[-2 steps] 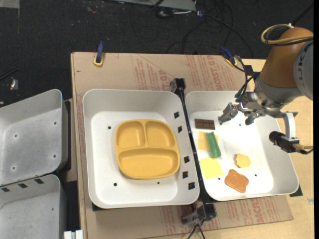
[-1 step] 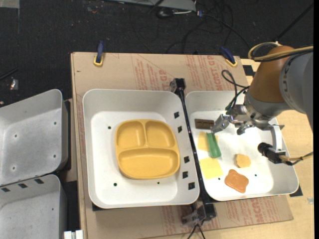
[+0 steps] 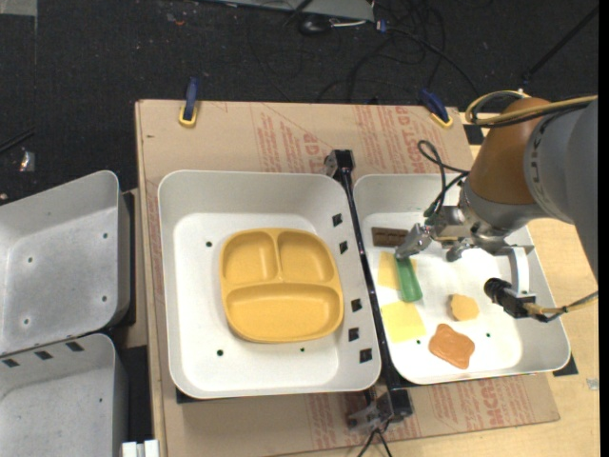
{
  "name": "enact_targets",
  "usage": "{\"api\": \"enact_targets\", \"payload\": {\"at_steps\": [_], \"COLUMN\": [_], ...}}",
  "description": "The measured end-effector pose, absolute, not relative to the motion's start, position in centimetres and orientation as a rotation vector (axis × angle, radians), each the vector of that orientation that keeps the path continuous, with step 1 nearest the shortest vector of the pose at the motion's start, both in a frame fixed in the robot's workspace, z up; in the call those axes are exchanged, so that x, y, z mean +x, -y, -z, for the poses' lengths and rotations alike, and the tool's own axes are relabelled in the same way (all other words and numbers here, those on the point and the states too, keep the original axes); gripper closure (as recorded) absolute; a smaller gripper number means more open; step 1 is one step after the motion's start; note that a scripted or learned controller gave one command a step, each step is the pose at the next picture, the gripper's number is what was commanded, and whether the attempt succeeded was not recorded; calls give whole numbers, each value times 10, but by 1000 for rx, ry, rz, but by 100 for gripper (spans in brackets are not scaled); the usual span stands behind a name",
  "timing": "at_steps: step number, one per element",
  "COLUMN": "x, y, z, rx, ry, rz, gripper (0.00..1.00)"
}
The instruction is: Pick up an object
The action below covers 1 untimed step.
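In the right bin (image 3: 533,350) (near the table's right edge) the fingers (image 3: 411,246) touch the green object (image 3: 408,279); their opening cannot be told.

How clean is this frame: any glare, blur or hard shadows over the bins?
Camera view: even, soft lighting; the white right bin looks bright but keeps its detail; the yellow divided plastic plate is sharp with faint shading; the grey arm's pincer is slightly soft above the green stick-shaped piece.
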State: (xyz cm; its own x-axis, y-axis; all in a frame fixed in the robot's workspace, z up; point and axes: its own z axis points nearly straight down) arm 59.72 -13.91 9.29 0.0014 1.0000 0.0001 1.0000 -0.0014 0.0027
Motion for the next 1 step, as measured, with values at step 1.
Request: {"api": "enact_targets", "payload": {"at_steps": [1], "x": [599], "y": [139], "z": [-106], "rx": [2218], "ry": [-2217], "rz": [-8], "gripper": [100]}}
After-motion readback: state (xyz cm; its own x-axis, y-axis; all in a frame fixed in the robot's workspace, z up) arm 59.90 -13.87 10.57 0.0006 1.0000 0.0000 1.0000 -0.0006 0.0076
